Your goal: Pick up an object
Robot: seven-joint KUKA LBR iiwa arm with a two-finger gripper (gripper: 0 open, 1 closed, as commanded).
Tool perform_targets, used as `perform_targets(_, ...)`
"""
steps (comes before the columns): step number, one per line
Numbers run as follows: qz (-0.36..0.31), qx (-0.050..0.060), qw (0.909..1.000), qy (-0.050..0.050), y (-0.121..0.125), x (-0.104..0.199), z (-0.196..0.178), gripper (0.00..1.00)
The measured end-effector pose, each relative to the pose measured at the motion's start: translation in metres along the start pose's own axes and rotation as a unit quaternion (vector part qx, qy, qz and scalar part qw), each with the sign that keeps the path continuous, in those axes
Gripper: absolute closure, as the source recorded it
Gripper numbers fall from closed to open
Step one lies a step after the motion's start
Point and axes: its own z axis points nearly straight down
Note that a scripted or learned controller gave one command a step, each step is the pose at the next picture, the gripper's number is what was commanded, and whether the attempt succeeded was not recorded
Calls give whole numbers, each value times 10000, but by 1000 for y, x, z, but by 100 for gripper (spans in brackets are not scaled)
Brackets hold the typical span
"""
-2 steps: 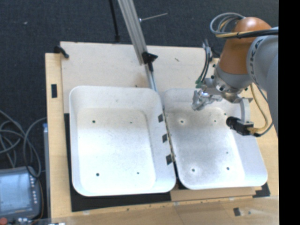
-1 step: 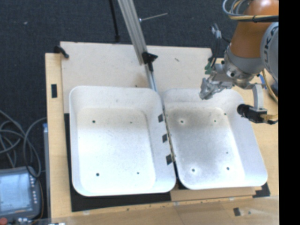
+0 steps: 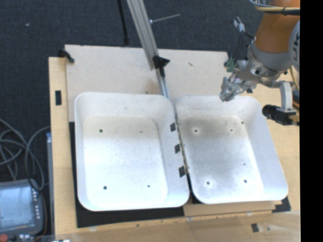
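Observation:
My gripper (image 3: 228, 94) hangs over the far edge of the right bin (image 3: 262, 135), near its back right corner, pointing down and to the left. Its tip is small and blurred against the bin rim. I see nothing held at its tip. The arm with its orange band (image 3: 276, 19) comes in from the upper right. The left bin (image 3: 86, 135) and the right bin both show bare, scuffed white floors with no loose object on them.
A slanted aluminium post (image 3: 144, 26) rises from the board between the two bins at the back. A black fitting (image 3: 277, 114) sticks out beside the right bin's right rim. Cables and a small screen (image 3: 17, 205) lie off the bench at the lower left.

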Motion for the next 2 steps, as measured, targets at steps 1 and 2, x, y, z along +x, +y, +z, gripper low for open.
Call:
perform_targets(1, -11, 25, 10000, 4, 0, 50, 0, 100)
perform_targets(2, -15, 33, 10000, 8, 4, 107, 21, 100)
